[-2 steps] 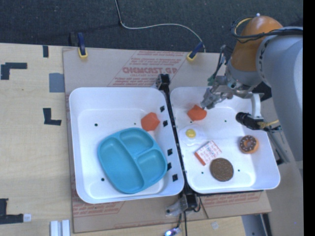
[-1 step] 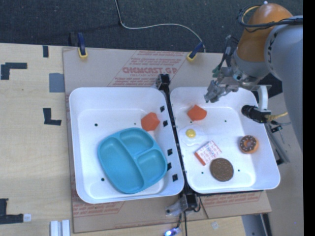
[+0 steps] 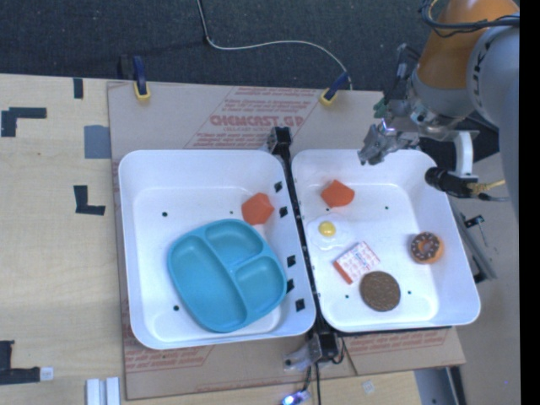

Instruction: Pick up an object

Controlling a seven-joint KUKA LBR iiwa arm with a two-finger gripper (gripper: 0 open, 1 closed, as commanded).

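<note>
Gripper (image 3: 371,155) hovers over the right bin's (image 3: 439,310) far rim, seemingly empty; its grip state is unclear.

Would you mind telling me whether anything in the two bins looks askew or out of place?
Only mildly: the blue divided plate lies turned at a slant in the left bin. Nothing looks spilled or damaged. The gripper is above the right bin's far edge.

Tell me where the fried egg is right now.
In the camera view, the fried egg lies in the right bin near its left wall, just below the orange block and above the red-and-white packet.
</note>
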